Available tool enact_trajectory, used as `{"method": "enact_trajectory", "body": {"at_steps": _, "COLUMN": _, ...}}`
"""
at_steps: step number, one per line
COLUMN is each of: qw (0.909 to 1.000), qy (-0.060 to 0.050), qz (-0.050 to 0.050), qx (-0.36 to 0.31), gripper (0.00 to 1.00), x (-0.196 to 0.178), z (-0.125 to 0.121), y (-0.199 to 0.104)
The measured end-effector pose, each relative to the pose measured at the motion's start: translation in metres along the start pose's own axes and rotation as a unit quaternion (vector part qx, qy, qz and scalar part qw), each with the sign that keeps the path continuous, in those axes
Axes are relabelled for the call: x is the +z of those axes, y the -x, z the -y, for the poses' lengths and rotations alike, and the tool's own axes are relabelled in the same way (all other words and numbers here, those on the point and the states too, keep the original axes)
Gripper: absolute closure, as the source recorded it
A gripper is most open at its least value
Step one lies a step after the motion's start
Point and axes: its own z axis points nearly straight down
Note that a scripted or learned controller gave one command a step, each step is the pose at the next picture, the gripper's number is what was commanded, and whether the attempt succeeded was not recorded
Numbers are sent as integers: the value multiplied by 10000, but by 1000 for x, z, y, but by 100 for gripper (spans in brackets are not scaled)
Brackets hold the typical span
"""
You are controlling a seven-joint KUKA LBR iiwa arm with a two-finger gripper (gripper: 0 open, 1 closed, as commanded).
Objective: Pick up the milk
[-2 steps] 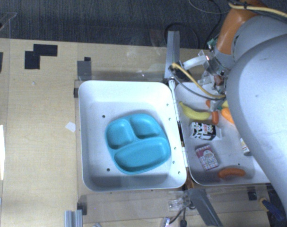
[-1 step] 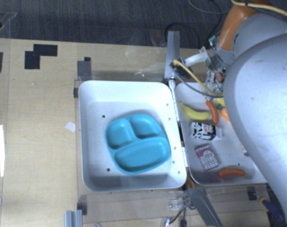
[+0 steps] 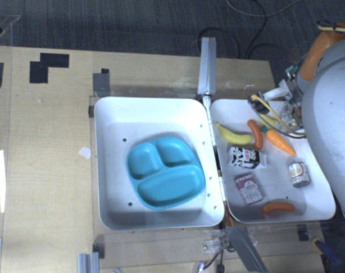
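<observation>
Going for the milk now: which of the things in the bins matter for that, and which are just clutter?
For the job:
milk carton, black-and-white, right bin
arm, at the right edge

Just lying about:
banana
carrot
two sausages
small can
red-patterned packet
blue divided tray, left bin

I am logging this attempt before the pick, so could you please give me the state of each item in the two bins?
milk carton: lying flat, right bin, untouched
banana: lying beside the carton
carrot: lying flat
upper sausage: lying between banana and carrot
lower sausage: lying near front wall
can: on its side
red packet: lying flat
blue tray: upright, compartments bare, left bin
</observation>
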Motion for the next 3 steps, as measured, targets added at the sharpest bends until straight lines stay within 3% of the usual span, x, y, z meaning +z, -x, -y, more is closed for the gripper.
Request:
{"method": "enact_trajectory", "body": {"at_steps": 1, "qw": 10000, "qy": -2, "qz": -5, "qx": -2, "gripper": 100, "x": -8, "z": -26, "y": 51}}
{"method": "enact_trajectory", "body": {"at_steps": 2, "qw": 9948, "qy": 0, "qz": -14, "qx": -1021, "gripper": 100, "x": -67, "z": 26, "y": 62}}
{"method": "enact_trajectory", "body": {"at_steps": 3, "qw": 9829, "qy": 13, "qz": -21, "qx": -1843, "gripper": 100, "x": -241, "z": 24, "y": 21}}
